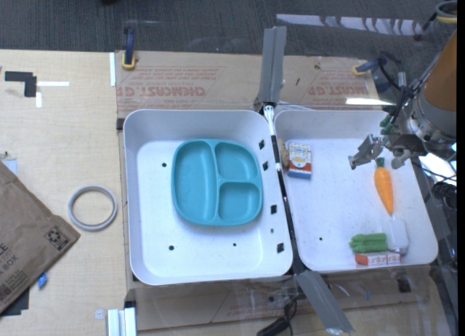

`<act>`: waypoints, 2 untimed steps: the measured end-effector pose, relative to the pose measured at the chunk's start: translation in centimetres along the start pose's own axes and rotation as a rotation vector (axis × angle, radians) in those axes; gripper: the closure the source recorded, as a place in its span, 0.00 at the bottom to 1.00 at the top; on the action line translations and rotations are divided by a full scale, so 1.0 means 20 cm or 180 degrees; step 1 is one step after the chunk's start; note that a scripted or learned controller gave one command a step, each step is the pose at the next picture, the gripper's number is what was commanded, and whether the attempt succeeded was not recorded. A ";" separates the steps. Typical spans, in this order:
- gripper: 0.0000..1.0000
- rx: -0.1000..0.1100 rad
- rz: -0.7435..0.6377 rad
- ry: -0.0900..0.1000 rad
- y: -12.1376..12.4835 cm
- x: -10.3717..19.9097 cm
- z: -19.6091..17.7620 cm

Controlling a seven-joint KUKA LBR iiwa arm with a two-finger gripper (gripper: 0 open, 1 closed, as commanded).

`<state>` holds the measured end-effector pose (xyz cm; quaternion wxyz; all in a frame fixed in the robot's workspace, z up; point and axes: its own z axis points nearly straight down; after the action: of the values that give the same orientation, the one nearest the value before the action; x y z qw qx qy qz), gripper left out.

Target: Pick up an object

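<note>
In the right bin (327, 251) an orange toy carrot (384, 190) lies near the right wall. A small white and orange box (298, 158) sits at the bin's left side. A green item (368, 241) lies above a flat red and white packet (378, 258) at the front right. My gripper (379, 152) hangs above the bin's back right, just over the carrot's top end, with its fingers (360, 156) spread open and nothing between them.
The left bin (145, 254) holds a teal divided plate (217, 182). A roll of tape (92, 206) and a cardboard piece (25, 236) lie on the bench to the left. Cardboard sheets (196, 84) stand behind both bins.
</note>
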<state>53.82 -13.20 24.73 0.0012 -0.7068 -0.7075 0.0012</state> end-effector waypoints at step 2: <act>0.00 -0.0010 -0.0745 -0.0006 0.09 -0.33 0.02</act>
<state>55.71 -19.86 24.28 -0.0004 -0.6193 -0.7851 0.0007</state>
